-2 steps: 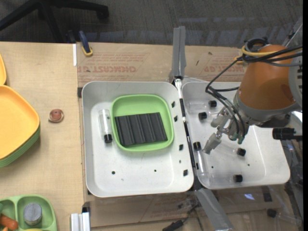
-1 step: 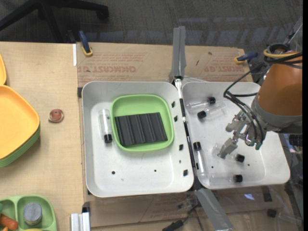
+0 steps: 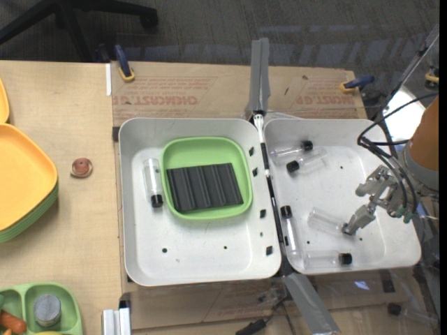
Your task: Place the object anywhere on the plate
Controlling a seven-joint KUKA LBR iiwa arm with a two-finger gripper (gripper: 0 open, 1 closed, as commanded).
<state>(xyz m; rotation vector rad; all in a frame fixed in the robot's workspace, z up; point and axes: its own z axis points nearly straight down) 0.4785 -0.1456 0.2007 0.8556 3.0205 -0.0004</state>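
Camera view looks down on two shallow white bins set side by side on a cardboard-covered surface (image 3: 209, 96). At the upper middle of the left bin (image 3: 140, 250) sits a green plate (image 3: 207, 152), square with rounded corners, and a dark ribbed block (image 3: 202, 187) lies on it. Just beside the plate, at its 9 o'clock, a clear vial with a black cap (image 3: 151, 181) lies on the bin floor, cap toward 6 o'clock, apart from the plate's rim.

In the right bin (image 3: 391, 257) more clear vials lie scattered: two near 11 o'clock (image 3: 297, 155), one at the middle (image 3: 325, 222), one along the lower wall near 6 o'clock (image 3: 328, 260), and one against the left wall (image 3: 286, 225).

From 3 o'clock the arm reaches in, and its pincer (image 3: 360, 211) hangs low over the right bin, just beside the middle vial. Its fingers (image 3: 357, 220) look slightly spread, and nothing is seen between them.

On the wooden surface at 9 o'clock rest stacked yellow trays (image 3: 24, 187) and a small reddish knob (image 3: 82, 167).
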